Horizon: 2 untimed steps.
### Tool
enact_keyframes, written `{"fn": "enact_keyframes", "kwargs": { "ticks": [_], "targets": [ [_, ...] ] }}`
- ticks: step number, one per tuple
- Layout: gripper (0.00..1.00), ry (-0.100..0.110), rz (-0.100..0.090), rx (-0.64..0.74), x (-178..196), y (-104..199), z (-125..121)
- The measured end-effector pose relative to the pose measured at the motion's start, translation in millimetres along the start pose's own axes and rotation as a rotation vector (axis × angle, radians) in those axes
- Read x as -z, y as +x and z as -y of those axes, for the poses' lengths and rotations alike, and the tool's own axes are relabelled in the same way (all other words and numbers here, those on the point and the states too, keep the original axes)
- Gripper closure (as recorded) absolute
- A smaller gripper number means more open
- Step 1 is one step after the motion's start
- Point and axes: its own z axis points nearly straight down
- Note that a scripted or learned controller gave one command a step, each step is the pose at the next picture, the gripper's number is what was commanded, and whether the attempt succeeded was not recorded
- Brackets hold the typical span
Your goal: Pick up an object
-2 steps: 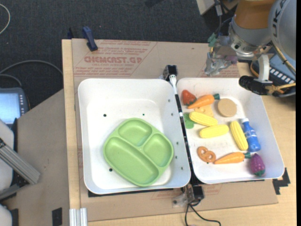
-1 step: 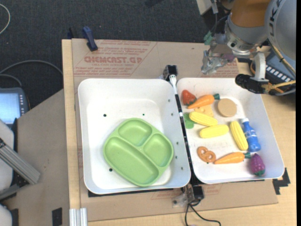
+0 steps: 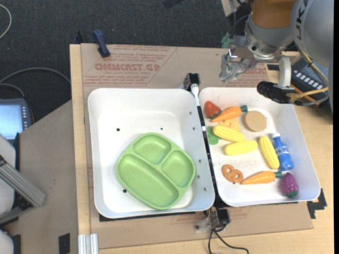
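Toy food waits in the right bin (image 3: 304,157), nothing picked yet.
The gripper (image 3: 233,70) hangs just beyond the far rim of that bin, carrying nothing; how wide it is open cannot be told. 2 carrots, corn cobs (image 3: 229,134) and a pretzel lie inside; the whole pick remains.

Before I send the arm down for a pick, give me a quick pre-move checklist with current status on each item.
1. Hand above the bins, not touching anything: ok.
2. Hand positioned over a target: not ok; it hangs over the far rim of the right bin, behind the toys.
3. Targets present: ok; carrots, corn cobs, pretzel, blue bottle lie in the right bin.
4. Items spaced for a clean grasp: not ok; the corn cobs and near carrot crowd together.
5. Green divided plate in the left bin, out of the path: ok.
6. Finger opening: cannot tell.
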Motion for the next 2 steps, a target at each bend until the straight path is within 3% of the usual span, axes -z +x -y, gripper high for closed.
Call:
{"fn": "enact_keyframes", "kwargs": {
  "ticks": [1,2],
  "targets": [
    [1.0,0.008,0.001,-0.006,-15,-28,1],
    [1.0,0.001,0.0,-0.001,-6,-17,0]
  ]
}}
